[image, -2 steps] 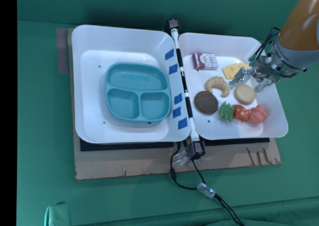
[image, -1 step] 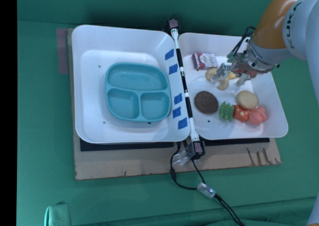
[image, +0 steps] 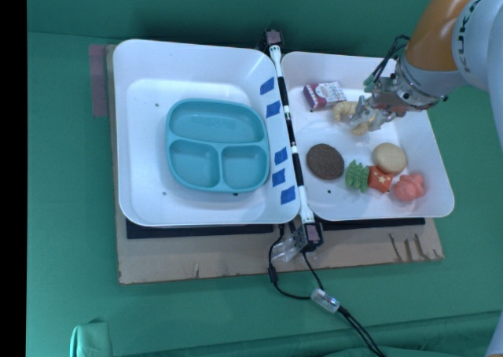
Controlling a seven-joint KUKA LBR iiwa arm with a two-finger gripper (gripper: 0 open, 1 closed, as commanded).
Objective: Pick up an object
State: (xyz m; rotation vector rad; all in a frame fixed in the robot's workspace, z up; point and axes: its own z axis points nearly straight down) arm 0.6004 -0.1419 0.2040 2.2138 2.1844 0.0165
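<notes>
Camera view: a green cloth bench carries two white bins, the left bin holding a teal divided plate. In the right bin, the gripper sits low over a yellowish toy food piece; how far it is open cannot be told. The arm slants in from the upper right.

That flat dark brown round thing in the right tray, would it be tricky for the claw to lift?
Probably. The dark brown flat disc lies low against the right white bin, leaving little edge to pinch. It looks stiff, like a toy patty, so unlikely to flop. Lying flat, it should slide rather than roll if nudged.
</notes>
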